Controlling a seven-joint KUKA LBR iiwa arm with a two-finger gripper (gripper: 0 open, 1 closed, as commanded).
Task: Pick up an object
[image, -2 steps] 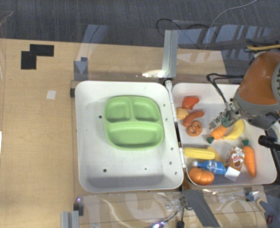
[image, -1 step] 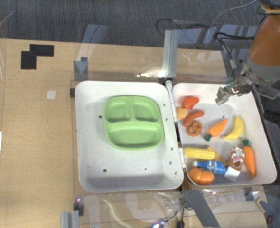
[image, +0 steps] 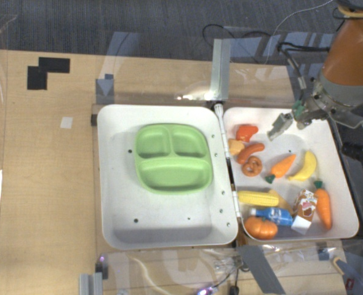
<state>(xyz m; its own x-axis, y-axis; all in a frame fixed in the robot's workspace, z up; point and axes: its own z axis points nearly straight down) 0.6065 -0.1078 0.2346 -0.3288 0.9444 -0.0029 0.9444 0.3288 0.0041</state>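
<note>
The right bin [image: 344, 165] holds several toy foods: a red pepper [image: 247, 131], a sausage [image: 250, 150], a pretzel [image: 251, 166], an orange carrot [image: 284, 165], a banana [image: 304, 166], a corn cob [image: 258, 197], a blue bottle [image: 272, 214], a small pumpkin [image: 260, 227], a second carrot [image: 323, 208] and a small carton [image: 304, 204]. My gripper [image: 290, 121] hovers over the bin's upper part, right of the red pepper and above the banana. It is open, with nothing between its fingers.
The left bin [image: 117, 214] carries a green divided plate [image: 172, 157]. A metal divider post [image: 221, 66] stands between the bins at the back. Cables [image: 274, 39] trail behind the right bin. The arm's orange band [image: 351, 48] rises at the right.
</note>
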